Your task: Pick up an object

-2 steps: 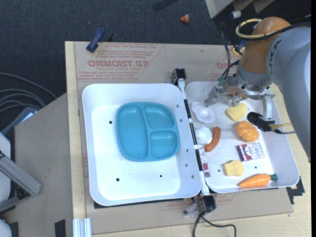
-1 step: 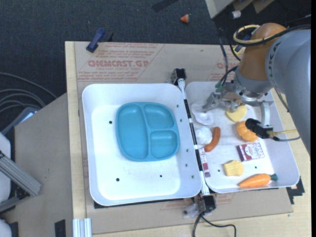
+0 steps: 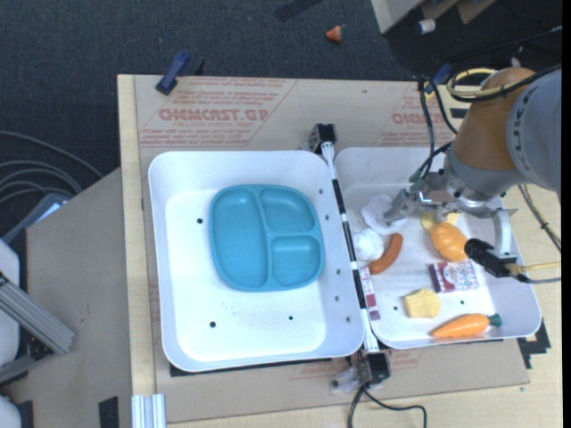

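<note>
Objects for picking lie in the right bin [image 3: 526,315]; pincer [image 3: 443,205] low among them, approach step.

Judging by the pose, the grasp is not made: the pincer sits beside an orange lump [image 3: 448,240], and how wide it stands I cannot tell. Nearby lie a sausage [image 3: 386,253], a carrot [image 3: 462,326], a yellow block [image 3: 422,304] and a small packet [image 3: 456,276]. Next comes centring on one item, closing, lifting. The left bin [image 3: 178,310] holds a blue divided plate [image 3: 266,236]; the tabletop [image 3: 143,150] is brown board over dark carpet [image 3: 107,25].
</note>
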`<state>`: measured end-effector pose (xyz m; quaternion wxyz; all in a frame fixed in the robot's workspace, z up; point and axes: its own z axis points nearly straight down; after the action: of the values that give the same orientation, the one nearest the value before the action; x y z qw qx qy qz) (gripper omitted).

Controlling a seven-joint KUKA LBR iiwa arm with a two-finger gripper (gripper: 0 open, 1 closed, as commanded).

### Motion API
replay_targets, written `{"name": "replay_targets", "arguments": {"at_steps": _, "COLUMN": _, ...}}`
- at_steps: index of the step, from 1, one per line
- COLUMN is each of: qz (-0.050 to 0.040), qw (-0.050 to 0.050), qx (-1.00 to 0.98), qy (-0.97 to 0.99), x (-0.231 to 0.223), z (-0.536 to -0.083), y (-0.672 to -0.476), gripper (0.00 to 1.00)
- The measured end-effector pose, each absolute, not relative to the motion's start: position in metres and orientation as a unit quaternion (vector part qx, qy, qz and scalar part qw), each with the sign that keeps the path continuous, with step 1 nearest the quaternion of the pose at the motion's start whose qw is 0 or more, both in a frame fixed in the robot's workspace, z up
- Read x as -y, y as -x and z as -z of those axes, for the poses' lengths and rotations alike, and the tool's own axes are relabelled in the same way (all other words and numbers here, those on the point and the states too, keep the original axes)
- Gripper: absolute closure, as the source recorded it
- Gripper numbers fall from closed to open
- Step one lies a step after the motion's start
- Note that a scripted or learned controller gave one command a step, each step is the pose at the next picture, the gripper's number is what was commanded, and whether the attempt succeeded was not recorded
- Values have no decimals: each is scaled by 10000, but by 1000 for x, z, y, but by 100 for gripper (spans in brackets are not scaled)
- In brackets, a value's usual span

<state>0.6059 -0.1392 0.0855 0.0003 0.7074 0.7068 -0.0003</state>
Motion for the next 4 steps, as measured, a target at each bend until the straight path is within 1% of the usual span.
{"name": "replay_targets", "arguments": {"at_steps": 1, "qz": -4, "qw": 3, "qx": -7074, "qy": -7068, "x": 115, "z": -85, "y": -618, "gripper": 0}}
{"name": "replay_targets", "arguments": {"at_steps": 2, "qz": 5, "qw": -12, "qx": -7069, "qy": -7073, "x": 110, "z": -84, "y": -585, "gripper": 0}}
{"name": "replay_targets", "arguments": {"at_steps": 3, "qz": -2, "qw": -1, "qx": -7074, "qy": -7068, "x": 95, "z": -85, "y": -608, "gripper": 0}}
{"name": "replay_targets", "arguments": {"at_steps": 4, "qz": 58, "qw": -67, "qx": -7077, "qy": -7064, "x": 94, "z": -86, "y": -664, "gripper": 0}}
